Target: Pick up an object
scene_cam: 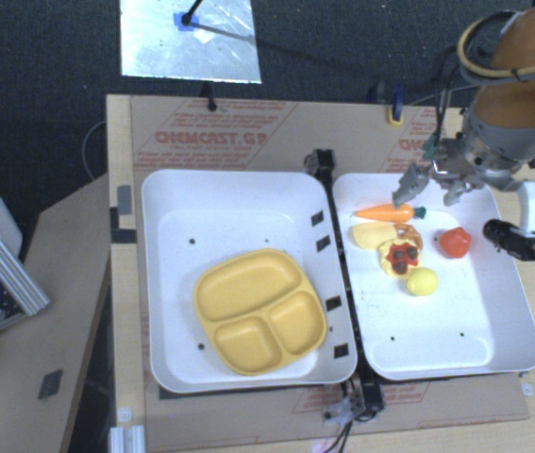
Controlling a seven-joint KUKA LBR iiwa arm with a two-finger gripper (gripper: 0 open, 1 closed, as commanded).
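Just below the gripper (434, 189) lies an orange carrot (385, 213) on its side, with a pizza slice (400, 251), red tomato (454, 243) and yellow lemon (422, 282) clustered farther below.

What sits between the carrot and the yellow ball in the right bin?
In the camera view, a small pastry with red topping lies between the carrot and the yellow ball, with a pale yellow piece just beside it.

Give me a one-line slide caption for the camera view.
Open two-finger gripper hovers above plastic orange carrot in right white bin; yellow three-compartment tray sits in left white bin.
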